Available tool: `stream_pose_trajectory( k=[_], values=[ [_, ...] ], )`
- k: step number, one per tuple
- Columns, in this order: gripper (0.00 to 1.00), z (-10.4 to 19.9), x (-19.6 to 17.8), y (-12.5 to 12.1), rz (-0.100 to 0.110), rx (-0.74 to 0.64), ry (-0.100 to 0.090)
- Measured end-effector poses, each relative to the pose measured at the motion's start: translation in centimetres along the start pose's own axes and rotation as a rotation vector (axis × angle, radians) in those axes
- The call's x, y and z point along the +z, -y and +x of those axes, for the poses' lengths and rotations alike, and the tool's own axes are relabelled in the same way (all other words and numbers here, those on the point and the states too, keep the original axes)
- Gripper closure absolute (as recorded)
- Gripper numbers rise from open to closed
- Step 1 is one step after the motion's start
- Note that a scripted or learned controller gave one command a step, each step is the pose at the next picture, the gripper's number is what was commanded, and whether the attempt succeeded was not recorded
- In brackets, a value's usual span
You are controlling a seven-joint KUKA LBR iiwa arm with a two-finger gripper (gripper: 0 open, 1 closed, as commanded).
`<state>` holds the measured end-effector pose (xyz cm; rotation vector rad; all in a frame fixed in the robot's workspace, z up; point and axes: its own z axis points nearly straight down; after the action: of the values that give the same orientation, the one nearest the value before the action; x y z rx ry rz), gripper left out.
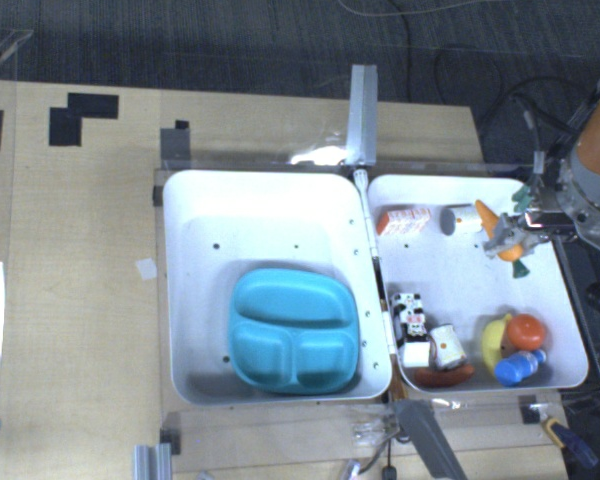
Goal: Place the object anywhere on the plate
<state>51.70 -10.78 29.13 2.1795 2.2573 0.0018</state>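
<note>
The grey arm with the orange band is reaching in from the right edge, and its gripper (513, 236) is hanging over the upper right part of the right white bin (570, 298). An orange carrot-shaped toy with a green tip (500, 230) is lying right at the gripper, its orange length slanting from upper left to lower right with the green end near the gripper body. The carrot is appearing to sit at the fingertips, but the view is too small and blurred to tell whether it is clamped between them, so I cannot tell whether the gripper is apart or together.

The blue plastic plate with three compartments (294, 330) is resting in the lower middle of the left white bin (195, 268), well apart from the carrot and the gripper, with the bin divider between them.

Other things are lying in the right bin: a red-and-white packet (404, 221) and a small grey-and-white cylinder (461, 220) near the top, just left of the carrot; a black-and-white toy (409, 315) beside the divider; a small white box (449, 344); a dark red curved piece (442, 376); and a cluster of yellow, orange and blue items (514, 346) in the lower right corner.
</note>
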Motion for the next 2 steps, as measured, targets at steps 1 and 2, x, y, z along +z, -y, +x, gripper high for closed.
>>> stream_pose_trajectory(
  k=[1, 2],
  values=[
    [1.0, 2.7, -10.7, 2.7, -0.007, -0.276, 0.001],
    [1.0, 8.7, -2.3, 2.4, -0.003, -0.289, -0.001]
  ],
)
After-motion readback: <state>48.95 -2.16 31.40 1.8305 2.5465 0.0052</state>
